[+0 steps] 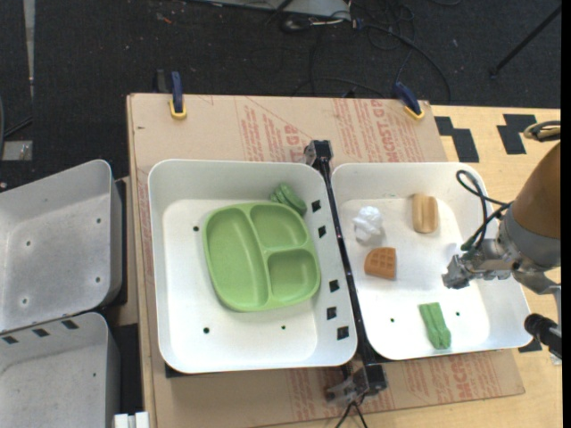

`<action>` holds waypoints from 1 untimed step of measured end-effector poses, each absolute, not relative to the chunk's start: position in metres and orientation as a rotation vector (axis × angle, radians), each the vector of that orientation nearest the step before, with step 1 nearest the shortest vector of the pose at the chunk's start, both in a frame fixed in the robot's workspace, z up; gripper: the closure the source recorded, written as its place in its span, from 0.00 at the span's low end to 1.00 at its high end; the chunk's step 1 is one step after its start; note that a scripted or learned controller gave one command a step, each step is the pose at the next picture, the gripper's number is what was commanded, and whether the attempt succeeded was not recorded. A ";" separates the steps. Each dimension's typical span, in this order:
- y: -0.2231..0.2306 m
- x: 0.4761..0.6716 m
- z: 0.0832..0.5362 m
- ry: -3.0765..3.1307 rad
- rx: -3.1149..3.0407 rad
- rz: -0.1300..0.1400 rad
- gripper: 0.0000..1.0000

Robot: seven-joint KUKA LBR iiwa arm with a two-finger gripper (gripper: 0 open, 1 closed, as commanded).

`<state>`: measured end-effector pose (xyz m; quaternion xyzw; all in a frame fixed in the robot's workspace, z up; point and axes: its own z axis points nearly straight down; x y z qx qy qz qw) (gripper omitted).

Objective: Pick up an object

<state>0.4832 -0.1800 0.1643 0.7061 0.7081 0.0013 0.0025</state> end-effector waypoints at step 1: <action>-0.178 0.495 0.217 2.222 2.213 0.004 1.00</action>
